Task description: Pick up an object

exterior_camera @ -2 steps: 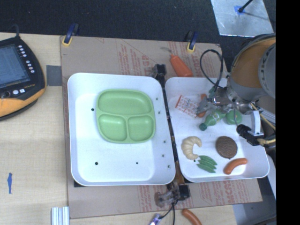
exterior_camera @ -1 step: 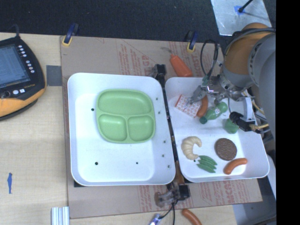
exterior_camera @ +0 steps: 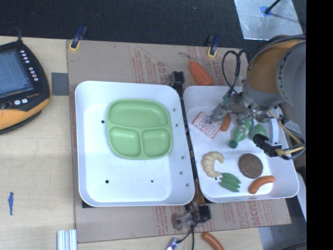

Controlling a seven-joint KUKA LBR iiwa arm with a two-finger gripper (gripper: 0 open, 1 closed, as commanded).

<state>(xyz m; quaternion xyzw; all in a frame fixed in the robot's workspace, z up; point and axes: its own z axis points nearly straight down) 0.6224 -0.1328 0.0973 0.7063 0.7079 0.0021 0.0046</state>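
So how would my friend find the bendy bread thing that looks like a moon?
Look in the right white bin, the one full of toy food. Near its front left part lies the croissant, just above the green pea pods and left of the round brown cookie. It is the only pale, curved, ridged piece.

Both bins [exterior_camera: 88, 139] smooth white plastic, slight sheen. Green tray [exterior_camera: 139, 127] matt plastic. Surface [exterior_camera: 36, 160] pale wood grain, brown cardboard sheet [exterior_camera: 130, 61] matt on top. Round cookie [exterior_camera: 251, 165] rough brown. Sausage [exterior_camera: 260, 184] glossy.
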